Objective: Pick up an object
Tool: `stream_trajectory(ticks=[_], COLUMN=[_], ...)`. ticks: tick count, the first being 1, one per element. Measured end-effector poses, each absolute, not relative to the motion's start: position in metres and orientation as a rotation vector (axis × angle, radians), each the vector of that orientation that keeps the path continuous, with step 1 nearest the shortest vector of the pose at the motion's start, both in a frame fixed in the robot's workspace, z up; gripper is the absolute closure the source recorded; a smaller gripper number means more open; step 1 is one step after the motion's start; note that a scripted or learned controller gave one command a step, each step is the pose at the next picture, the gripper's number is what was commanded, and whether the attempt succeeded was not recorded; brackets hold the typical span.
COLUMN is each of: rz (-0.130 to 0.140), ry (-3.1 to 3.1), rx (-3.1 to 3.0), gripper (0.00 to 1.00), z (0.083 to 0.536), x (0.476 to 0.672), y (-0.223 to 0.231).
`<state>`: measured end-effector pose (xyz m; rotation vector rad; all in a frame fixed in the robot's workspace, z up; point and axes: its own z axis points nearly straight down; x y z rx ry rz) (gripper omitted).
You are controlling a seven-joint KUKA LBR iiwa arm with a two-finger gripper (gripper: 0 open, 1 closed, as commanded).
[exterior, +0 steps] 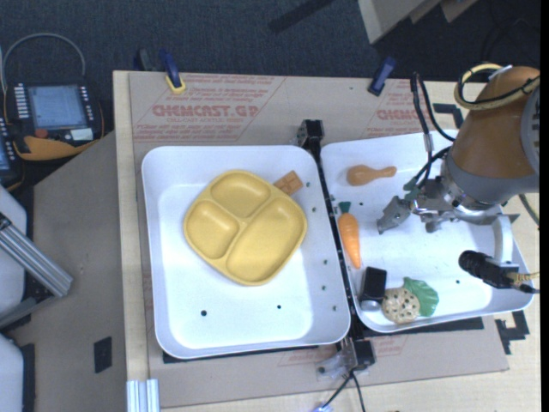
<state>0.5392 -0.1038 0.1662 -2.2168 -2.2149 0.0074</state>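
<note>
In the right bin (pixel 480 307) lie a tan spoon-shaped piece (pixel 371 174) at the back, an orange carrot (pixel 349 239) by the left wall, and a black block (pixel 373 283), a speckled cookie (pixel 396 305) and a green piece (pixel 422 294) at the front. My gripper (pixel 412 220) hangs over the middle of this bin, right of the carrot and below the tan piece. It is open, and nothing sits between its fingers (pixel 390 216). It touches none of the objects.
The left bin (pixel 171 307) holds a yellow divided plate (pixel 244 226) with a small brown block (pixel 289 182) at its back right corner. A black divider clip (pixel 310 132) sits between the bins. The arm covers the right bin's right side.
</note>
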Motion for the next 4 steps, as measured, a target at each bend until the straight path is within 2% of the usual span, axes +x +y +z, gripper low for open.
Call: stream_trajectory(ticks=[1, 2, 4], rz=[0.007, -0.001, -0.006], ry=[-2.216, -2.22, -2.227], rx=[-2.216, -2.224, -2.225], gripper=[0.0, 1.0, 1.0], z=[0.102, 0.117, 0.226], x=[0.536, 0.538, 0.544], y=[-0.101, -0.102, -0.106])
